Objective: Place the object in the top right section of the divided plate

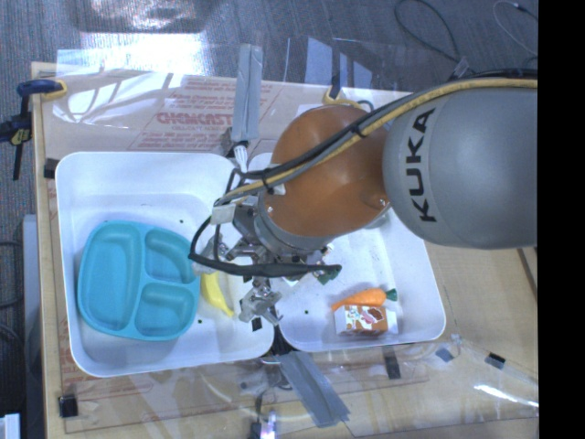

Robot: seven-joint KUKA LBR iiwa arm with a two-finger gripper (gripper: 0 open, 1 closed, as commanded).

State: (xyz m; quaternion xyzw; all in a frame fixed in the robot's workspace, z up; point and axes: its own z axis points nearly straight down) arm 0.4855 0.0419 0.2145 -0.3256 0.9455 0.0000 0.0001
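The arm reaches in from three o'clock and covers most of the right bin. The left bin holds the blue plate at its eight o'clock side, three sections, all bare. The tool hangs at the seam between the two bins, at about six o'clock of the orange wrist. Whether it is apart or together I cannot tell; cables and linkage hide it.

A yellow object, banana-like, lies in the left bin just beside the plate's three o'clock edge and close to the tool. Whether it is held is unclear. A carrot and a small carton lie in the right bin at its six o'clock end.

The step looks like the grasp or its lift. To do it well, confirm a firm hold, lift clear of the plate's rim, travel toward nine o'clock, and release low over the section at the plate's one o'clock.
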